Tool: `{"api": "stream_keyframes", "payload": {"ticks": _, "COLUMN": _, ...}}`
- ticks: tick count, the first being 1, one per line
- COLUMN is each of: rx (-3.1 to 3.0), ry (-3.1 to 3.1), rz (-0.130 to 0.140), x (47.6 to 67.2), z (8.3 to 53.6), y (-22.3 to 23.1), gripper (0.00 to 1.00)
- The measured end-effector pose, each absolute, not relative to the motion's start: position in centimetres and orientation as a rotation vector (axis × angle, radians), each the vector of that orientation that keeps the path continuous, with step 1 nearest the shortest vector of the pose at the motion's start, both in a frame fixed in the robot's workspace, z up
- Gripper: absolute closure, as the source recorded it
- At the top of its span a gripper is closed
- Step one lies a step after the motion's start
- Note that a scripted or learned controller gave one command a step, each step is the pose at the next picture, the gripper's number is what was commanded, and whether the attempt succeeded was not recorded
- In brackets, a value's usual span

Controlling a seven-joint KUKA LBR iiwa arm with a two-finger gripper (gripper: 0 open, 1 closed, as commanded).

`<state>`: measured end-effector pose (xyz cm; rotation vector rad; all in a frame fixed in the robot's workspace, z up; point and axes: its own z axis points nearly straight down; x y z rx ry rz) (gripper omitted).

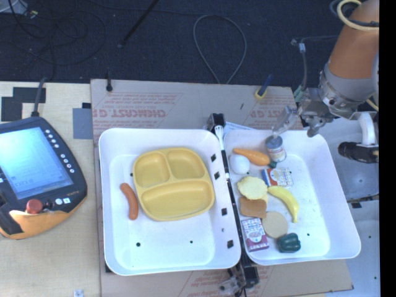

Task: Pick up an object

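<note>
Bench (68,98) w/ cardboard sheet (161,107); two white bins (117,240) (334,228) on it; tablet (34,175) at left.

Strong, hard light falls on the scene, so the two white bins (117,166) glare close to blown-out and their rims lose detail, while the dark cloth (154,30) behind the desk sinks to near black. Small, crisp shadows sit tight under the sausage (129,201) and banana (286,201). Focus is fair at centre; the arm (354,48) at the right edge looks soft and slightly smeared.
</note>
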<state>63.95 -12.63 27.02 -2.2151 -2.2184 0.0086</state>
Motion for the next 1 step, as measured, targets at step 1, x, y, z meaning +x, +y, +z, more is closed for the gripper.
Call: {"api": "stream_keyframes", "payload": {"ticks": 1, "rx": -2.215, "ry": -2.215, "rz": 0.010, "x": 58.15, "z": 16.60, "y": -12.65, "gripper": 0.00}}
